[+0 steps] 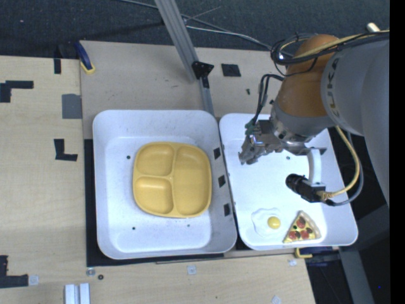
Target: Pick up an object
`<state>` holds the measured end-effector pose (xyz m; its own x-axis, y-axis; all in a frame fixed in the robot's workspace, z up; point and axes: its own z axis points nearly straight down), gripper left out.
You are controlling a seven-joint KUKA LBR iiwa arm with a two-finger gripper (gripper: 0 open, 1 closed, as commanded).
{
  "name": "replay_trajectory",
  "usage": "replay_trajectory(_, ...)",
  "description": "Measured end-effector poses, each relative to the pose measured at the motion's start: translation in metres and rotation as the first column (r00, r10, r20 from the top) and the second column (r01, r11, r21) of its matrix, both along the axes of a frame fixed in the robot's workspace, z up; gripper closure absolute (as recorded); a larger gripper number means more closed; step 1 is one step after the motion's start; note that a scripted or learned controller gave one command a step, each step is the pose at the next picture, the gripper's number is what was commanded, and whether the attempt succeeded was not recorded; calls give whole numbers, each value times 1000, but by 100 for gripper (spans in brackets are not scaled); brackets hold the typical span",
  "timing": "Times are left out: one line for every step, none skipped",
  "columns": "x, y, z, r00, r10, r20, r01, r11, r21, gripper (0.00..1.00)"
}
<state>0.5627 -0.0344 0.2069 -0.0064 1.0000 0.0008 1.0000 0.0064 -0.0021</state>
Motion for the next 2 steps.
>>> replay_trajectory(13, 49, -5, 1000, 0, 0, 0, 1000, 0, 100)
replay_trajectory(33, 91, 12, 1000, 0, 3, 0, 1000, 0, 100)
